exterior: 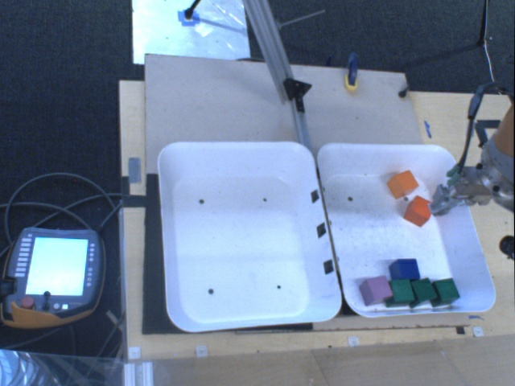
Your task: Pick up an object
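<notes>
Orange block lies in the right bin, touching or just beside the hand; contact unclear. Hand's state: cannot tell. Arm enters low over the bin's right wall, presumably to reach this block. Block is cube-like, no clear long axis, turned corner-on to the bin wall. Second orange block sits just behind it.

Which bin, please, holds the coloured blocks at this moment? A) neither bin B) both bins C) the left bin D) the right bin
D: the two orange blocks, the blue block, the pink block and the green blocks all lie in the right bin.
</notes>
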Robot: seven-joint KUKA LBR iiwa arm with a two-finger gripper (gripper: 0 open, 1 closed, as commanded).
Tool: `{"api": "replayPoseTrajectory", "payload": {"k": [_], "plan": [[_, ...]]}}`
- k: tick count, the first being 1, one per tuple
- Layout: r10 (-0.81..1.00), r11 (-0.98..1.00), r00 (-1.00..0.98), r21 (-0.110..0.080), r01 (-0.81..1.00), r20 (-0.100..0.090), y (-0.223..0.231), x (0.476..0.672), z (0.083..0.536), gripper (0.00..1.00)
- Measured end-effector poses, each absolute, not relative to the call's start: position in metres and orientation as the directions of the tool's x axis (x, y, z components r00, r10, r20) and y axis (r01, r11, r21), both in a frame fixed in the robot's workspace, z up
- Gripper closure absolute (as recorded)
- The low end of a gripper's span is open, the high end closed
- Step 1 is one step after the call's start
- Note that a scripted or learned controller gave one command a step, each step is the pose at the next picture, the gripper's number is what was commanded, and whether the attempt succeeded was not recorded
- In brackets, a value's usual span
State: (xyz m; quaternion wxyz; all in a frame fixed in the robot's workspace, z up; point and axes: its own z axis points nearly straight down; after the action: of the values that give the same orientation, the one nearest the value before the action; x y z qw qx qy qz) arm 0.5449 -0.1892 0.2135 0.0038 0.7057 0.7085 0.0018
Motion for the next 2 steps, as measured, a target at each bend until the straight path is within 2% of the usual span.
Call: {"api": "replayPoseTrajectory", "payload": {"k": [1,2], "plan": [[1.0,0.006,-0.005,0.008,1.0,-0.003,-0.19,0.547,0.261,1.0],[1.0,0.011,-0.011,0.005,1.0,0.001,-0.135,0.55,0.267,1.0]]}}
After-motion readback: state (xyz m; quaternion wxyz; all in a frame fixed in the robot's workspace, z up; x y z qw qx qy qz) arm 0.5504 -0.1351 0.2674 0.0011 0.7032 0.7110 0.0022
